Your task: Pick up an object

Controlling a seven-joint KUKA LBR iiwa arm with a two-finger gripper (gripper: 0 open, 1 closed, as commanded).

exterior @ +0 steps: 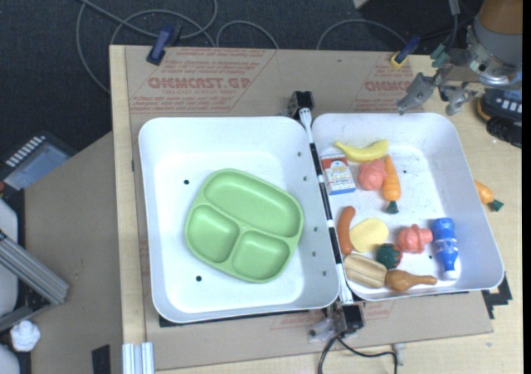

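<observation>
Overhead, the tool hung above the far right corner of the right shallow white bin, carried by the grey arm with its orange band. Its two fingers were spread apart, pointing down toward the bin's rim. Nothing lay between them, and they touched no object.

The right bin held the loose objects. A yellow plastic banana lay near the far wall, with a small red-and-white carton just beside the divider. A pink rounded toy touched an orange toy carrot. Nearer the front lay a red sausage-shaped toy, a pale yellow rounded piece, a pink toy with a lumpy surface, a blue-and-white bottle, and a tan bread-like piece.

The left shallow white bin held a green three-compartment plastic tray, lying flat at its centre. Both bins rested on the brown cardboard-covered counter.
</observation>
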